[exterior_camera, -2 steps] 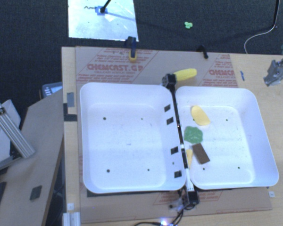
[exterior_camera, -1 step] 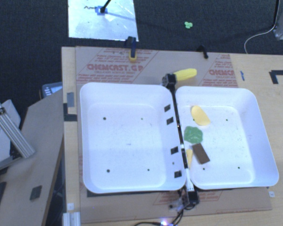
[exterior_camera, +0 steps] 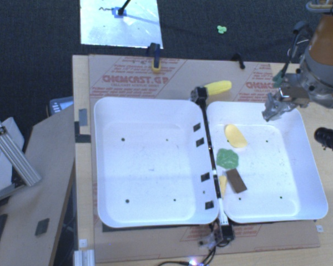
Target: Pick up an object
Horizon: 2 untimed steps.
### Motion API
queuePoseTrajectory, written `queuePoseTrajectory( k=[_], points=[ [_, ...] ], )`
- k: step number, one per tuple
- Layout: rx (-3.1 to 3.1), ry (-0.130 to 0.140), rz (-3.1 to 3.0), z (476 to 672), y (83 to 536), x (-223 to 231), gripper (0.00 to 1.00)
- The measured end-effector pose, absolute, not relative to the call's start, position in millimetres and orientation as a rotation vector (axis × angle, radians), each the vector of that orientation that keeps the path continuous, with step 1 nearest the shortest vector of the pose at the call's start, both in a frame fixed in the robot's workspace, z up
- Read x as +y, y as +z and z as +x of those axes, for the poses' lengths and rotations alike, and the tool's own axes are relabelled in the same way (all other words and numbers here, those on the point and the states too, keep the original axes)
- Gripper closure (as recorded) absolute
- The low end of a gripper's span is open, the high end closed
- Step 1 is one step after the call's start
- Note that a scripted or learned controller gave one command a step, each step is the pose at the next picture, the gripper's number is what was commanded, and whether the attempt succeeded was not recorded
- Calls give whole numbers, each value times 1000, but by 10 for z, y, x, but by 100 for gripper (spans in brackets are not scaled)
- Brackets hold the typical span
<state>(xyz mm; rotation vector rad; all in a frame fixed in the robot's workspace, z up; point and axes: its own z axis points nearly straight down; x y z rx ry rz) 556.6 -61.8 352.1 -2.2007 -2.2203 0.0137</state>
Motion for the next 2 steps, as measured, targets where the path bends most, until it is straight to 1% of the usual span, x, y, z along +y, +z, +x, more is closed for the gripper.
queuePoseTrajectory(
  k=[1,2],
  points=[
    [-2238,-22,-2224,4844,5125,-575,100],
    [-2230,4,-2206,4940,4108,70,100]
  ],
)
